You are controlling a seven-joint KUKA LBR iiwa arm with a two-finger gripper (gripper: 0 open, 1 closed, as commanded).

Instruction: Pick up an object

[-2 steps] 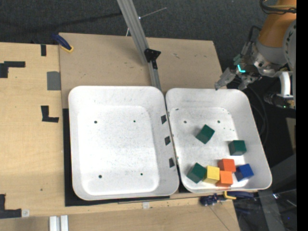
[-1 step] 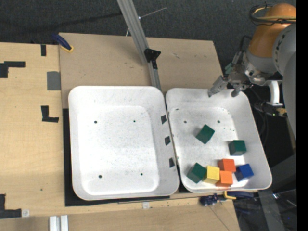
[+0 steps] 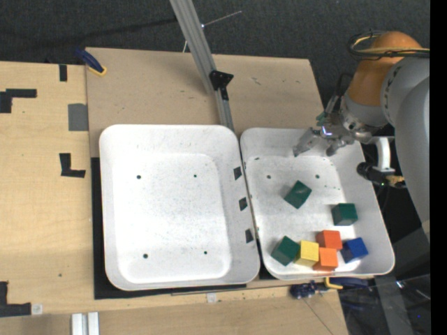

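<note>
Gripper hangs over far edge of right bin; fingers spread open, nothing between them. Green block alone mid-bin, open floor all round. Second green block near right wall. Green, yellow, orange, blue blocks crowd near edge. Left bin alongside.

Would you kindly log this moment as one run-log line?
gripper: over far end of right bin, nothing between fingers | blocks: green block nearest, apart from it | left bin: not involved
</note>
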